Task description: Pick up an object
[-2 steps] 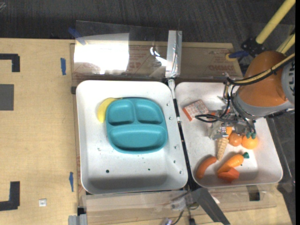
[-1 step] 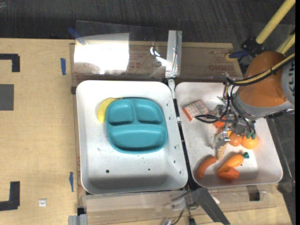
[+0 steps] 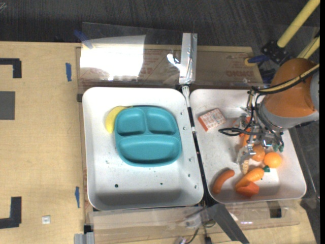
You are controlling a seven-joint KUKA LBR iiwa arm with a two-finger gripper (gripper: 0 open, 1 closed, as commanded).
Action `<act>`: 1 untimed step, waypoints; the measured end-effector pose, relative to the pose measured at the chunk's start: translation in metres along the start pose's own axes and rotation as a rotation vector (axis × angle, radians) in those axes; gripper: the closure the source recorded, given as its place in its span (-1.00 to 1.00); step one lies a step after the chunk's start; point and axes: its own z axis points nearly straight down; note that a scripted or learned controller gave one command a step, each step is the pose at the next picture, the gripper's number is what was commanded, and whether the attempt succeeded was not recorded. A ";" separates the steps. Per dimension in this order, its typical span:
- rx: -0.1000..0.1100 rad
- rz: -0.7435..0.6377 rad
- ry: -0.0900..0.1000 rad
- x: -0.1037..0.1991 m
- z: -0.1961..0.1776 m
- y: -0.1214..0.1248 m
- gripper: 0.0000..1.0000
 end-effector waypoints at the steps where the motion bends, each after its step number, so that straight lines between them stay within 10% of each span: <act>1: 0.003 -0.001 -0.014 -0.004 -0.014 0.000 1.00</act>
